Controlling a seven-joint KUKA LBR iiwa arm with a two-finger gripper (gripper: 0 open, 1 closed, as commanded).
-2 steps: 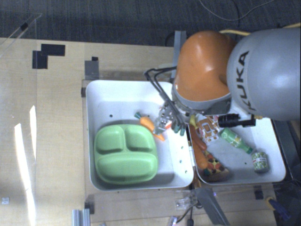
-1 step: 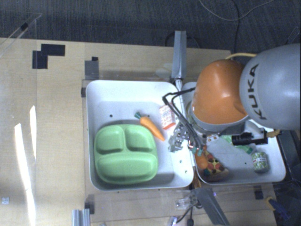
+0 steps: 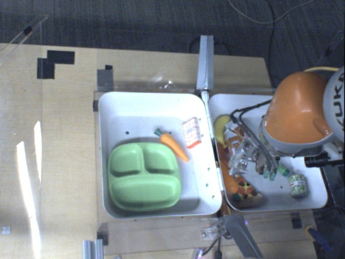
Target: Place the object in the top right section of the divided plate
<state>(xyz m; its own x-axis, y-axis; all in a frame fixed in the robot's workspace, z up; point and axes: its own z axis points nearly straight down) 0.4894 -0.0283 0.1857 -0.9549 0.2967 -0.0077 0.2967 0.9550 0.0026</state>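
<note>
Hangs over the right bin (image 3: pixel 315 194) among a clutter of toy food: gripper (image 3: pixel 245 161), grip state impossible to tell. In the left bin (image 3: pixel 108 123): green divided plate (image 3: pixel 144 176), carrot (image 3: pixel 173 144) touching its far right corner, small carton (image 3: pixel 192 133) just right.

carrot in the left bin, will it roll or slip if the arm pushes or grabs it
The carrot looks round and tapered, so a push would probably roll it in a curve. Its smooth, toy-like surface may slip from a grip near the thin tip. It leans against the plate, which could block rolling.
</note>
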